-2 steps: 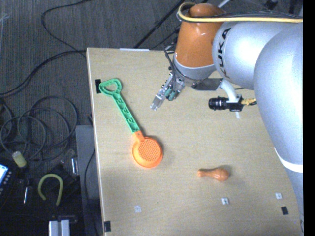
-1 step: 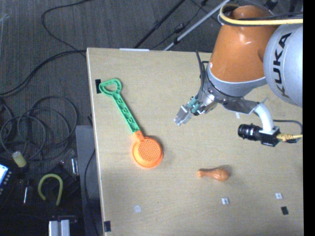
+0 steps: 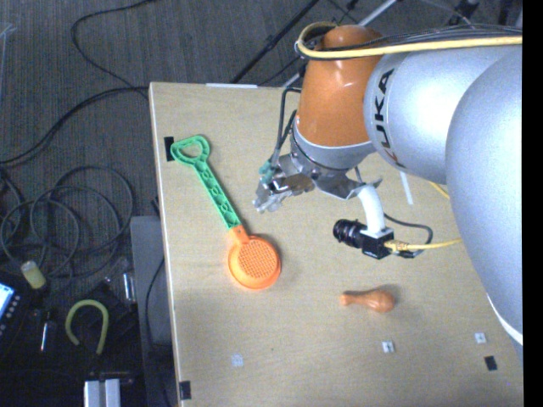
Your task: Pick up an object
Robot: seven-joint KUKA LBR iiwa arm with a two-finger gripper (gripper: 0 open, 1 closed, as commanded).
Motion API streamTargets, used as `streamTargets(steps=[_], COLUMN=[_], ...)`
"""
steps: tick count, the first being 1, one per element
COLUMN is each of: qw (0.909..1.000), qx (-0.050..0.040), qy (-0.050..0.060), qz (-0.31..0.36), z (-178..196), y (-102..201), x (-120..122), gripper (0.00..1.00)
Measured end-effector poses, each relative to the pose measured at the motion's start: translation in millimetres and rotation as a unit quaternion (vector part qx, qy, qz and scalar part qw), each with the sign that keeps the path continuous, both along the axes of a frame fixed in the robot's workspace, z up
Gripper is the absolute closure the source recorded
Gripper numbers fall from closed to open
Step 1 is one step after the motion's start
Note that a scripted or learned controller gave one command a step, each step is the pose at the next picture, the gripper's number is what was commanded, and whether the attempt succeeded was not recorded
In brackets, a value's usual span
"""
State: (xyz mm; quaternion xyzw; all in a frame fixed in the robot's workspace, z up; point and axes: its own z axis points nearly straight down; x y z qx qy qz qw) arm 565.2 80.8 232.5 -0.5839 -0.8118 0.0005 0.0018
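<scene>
So the grey two-finger gripper (image 3: 270, 192) sits low over the tan bench surface (image 3: 339, 363), just right of the plastic toy strainer with the green slotted handle and round orange mesh head (image 3: 229, 219). Nothing's between the fingers as far as I can see, and honestly I can't tell how wide they're spread, too small and blurry. The strainer lies just to the gripper's left in the camera view, long axis slanting from the green loop up top down to the orange head below. My guess is the thin handle is the nearest grab, taken across its width. There's also a small orange pear-shaped piece (image 3: 370, 299) below and to the right, well apart from the gripper
</scene>
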Motion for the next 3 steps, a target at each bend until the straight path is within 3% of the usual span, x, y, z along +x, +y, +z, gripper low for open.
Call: streamTargets(steps=[1, 2, 3], qw=[0.9807, 0.9829, 0.9683], qx=[-0.0017, -0.0011, 0.0003], qy=[-0.002, -0.003, -0.001], qz=[0.195, 0.184, 0.25], z=[122, 202, 68], y=[-17, 25, 55], x=[-2, -73, -82], gripper=[1.0, 1.0, 1.0])
